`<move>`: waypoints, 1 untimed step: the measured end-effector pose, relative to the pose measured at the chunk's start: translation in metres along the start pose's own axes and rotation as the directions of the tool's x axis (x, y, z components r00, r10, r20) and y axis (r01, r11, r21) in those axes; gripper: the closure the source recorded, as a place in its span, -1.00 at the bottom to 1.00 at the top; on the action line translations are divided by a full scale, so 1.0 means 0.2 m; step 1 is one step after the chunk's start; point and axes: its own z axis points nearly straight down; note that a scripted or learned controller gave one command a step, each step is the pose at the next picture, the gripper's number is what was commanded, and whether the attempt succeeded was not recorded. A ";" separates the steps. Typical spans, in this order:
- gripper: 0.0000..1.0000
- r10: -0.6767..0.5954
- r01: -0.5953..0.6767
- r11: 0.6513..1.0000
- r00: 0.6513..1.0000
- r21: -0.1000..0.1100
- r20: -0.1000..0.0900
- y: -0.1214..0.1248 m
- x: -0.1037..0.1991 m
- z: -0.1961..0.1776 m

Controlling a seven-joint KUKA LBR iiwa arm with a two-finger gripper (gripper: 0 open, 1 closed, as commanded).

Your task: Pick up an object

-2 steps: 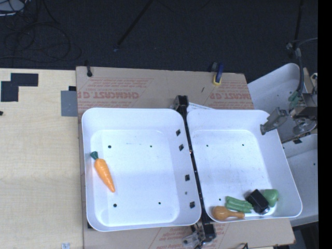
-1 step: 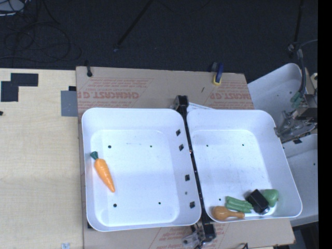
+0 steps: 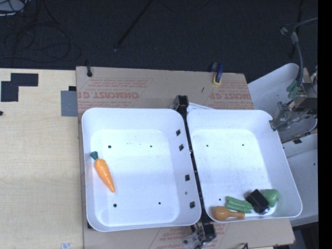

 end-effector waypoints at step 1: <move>1.00 0.010 -0.010 1.000 1.000 0.000 0.005 0.54 -0.62 0.34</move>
